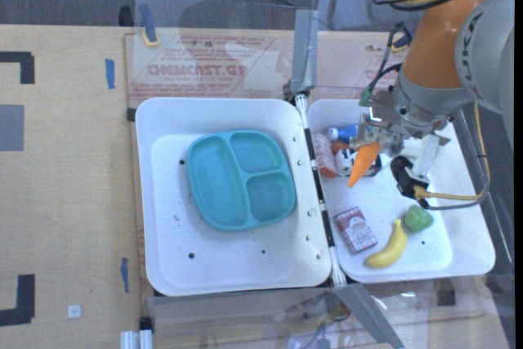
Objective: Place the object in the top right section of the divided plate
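1 banana point(387, 248) | 1 carrot point(362, 162) pinched in gripper point(372, 145) | 1 divided plate point(241, 179)

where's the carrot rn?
The carrot is in the right bin, upper-left part, just below the gripper, tip pointing down-left, with the small red box and the banana further down.

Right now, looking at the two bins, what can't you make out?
- End effector, camera view: the wrist above hides its fingers, so its grip on the carrot is unclear.
- Items behind the carrot: overlapped, too small to identify.
- Small box: label too small to read.
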`<state>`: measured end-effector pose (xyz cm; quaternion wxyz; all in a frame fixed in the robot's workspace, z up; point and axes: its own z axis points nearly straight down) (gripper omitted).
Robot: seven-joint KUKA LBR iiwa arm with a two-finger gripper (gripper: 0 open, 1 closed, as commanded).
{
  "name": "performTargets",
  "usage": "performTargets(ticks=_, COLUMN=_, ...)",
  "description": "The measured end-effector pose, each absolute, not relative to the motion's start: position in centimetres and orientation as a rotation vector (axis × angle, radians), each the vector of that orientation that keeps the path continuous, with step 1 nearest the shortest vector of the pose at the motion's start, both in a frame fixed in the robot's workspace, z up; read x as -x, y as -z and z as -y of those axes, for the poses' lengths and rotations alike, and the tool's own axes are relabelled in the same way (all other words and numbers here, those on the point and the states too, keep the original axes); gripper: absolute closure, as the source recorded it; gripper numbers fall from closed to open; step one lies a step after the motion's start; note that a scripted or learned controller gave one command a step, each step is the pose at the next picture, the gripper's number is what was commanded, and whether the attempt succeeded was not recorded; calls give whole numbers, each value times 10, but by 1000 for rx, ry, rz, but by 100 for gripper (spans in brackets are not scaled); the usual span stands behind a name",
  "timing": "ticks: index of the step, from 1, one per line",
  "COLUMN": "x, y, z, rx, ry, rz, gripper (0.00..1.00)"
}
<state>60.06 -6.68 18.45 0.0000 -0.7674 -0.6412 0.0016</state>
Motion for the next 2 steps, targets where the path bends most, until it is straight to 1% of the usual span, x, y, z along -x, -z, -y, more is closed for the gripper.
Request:
performTargets(ticks=1, x=-572, y=-184, z=9, rx=2641, ry=-6, rz=1693, gripper=100)
performTargets(ticks=2, x=-574, y=-184, z=1, rx=2737, ry=-3, rz=1541, gripper=100)
